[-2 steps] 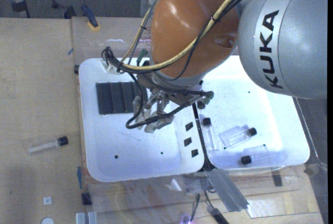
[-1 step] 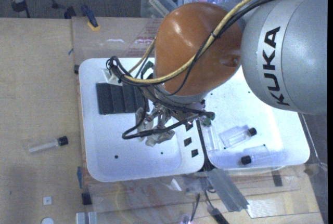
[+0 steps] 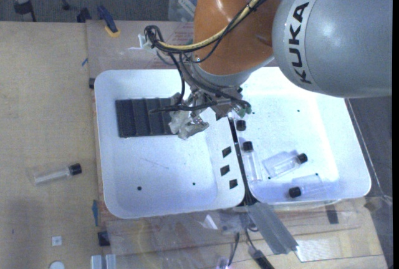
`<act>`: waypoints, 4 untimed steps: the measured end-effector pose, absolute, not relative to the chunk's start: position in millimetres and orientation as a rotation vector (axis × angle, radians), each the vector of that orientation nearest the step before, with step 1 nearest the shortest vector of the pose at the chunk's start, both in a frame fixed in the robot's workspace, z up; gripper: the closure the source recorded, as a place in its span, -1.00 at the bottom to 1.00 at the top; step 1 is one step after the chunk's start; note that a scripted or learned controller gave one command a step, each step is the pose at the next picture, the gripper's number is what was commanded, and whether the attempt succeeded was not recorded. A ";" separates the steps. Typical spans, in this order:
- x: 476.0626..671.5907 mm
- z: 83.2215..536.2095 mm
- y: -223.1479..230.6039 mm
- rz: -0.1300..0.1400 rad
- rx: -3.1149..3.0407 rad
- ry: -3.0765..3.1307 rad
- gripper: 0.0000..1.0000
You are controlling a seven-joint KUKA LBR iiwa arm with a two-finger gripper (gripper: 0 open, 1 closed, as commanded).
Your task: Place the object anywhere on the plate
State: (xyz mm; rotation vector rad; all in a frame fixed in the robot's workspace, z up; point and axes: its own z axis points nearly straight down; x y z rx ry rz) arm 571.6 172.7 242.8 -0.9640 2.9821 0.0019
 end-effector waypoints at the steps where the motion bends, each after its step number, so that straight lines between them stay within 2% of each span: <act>1: 548.4 243.7 226.4 0.003 -0.671 3.065 1.00; 2: 609.2 325.7 207.8 0.002 -0.686 3.058 1.00; 3: 579.9 361.2 226.1 0.004 -1.054 2.949 1.00; 4: 540.5 317.9 220.7 0.002 -0.589 3.082 1.00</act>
